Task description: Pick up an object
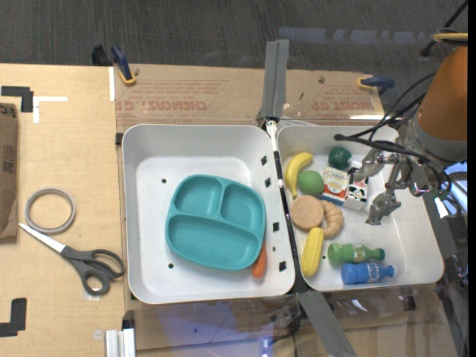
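The likeliest thing to be picked is the small milk carton (344, 185), white with red and a cow-patterned side, lying in the right bin (416, 274); taking it as the landmark, the dark green round fruit (339, 155) sits just behind it, the green apple (311, 181) touches its left side with the banana (296, 170) beyond that, the round bun (306, 212) and the croissant-like pastry (332, 219) lie just in front of it, and further forward lie the corn cob (312, 250), the green bottle (355, 253) and the blue bottle (367, 273); the gripper (378, 213) hangs just to the carton's right over bare bin floor, apart from it, and I cannot tell how its jaws stand; nothing is seen caught in it. I judge the step to be the approach, the pick not yet made; the next move calls for shifting toward the chosen object, centring over it and descending; the crowding around the carton could spoil a clean grip. Well to the carton's left, the left bin (141, 199) bears a teal divided plate (216, 222) with a carrot (259, 262) at its edge.
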`<action>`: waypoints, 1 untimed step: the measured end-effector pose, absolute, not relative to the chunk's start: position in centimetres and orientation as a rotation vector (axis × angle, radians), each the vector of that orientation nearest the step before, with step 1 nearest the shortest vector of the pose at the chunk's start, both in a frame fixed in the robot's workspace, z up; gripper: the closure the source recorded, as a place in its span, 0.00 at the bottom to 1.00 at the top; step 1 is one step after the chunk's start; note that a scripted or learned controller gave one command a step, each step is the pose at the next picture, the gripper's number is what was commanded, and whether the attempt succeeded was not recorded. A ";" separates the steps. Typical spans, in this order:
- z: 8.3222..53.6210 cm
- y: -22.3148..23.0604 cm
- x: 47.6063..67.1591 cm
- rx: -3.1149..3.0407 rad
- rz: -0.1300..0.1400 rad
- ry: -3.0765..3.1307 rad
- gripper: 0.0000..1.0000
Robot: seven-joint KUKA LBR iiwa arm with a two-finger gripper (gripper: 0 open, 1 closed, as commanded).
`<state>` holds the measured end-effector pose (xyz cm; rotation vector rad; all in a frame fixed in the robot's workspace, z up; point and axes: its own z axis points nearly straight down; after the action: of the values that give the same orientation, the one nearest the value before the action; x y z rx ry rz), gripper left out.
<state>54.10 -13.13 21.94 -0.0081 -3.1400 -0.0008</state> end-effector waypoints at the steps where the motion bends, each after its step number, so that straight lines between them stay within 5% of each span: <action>1: 12.5 -12.4 63.4 -0.332 0.001 -3.128 0.00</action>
<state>63.40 -12.43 12.47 -0.3318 -3.1276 0.0013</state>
